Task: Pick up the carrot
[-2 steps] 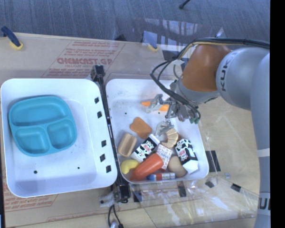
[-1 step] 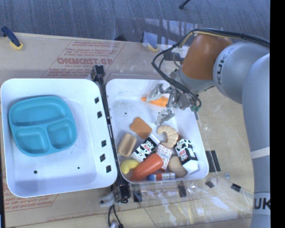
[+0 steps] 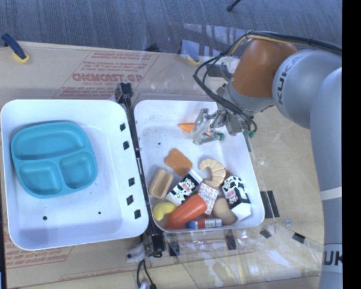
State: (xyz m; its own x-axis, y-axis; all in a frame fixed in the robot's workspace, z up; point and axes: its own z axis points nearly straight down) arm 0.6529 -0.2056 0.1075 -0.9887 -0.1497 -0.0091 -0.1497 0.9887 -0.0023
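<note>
A: Where's your carrot?

B: Look in the right bin (image 3: 145, 161), far end. You've got a small orange wedge, smooth, with its point towards the left bin (image 3: 12, 221). That's the carrot (image 3: 186, 126). It lies on the white floor just beside the gripper (image 3: 207, 129), on its left.

A: Gripper apart or together?

B: Can't tell. Metal and cables blur together there, and whether it touches the carrot is unclear too. You can see nothing lifted.

A: Shapes and materials?

B: Both bins are shallow glossy white plastic with rounded corners. The left one holds a matte blue tray (image 3: 51, 158) with three compartments. The near end of the right bin is a heap of toy food:
- a flat brown toast-like slab (image 3: 178, 161)
- a tan block (image 3: 161, 182)
- a ridged beige crescent (image 3: 213, 168)
- a long orange-red tapered piece (image 3: 187, 212)
- a yellow lump (image 3: 163, 210)
- two cow-patterned black-and-white cartons (image 3: 182, 189)

A: Any writing you can read?

B: You get red print on the cardboard sheet (image 3: 78, 71) under the bins, reading "CHEMCAST GP". The smaller lines are too fine. The grey arm (image 3: 313, 83) shows part of "KUKA" by its glossy orange band (image 3: 259, 65).
</note>
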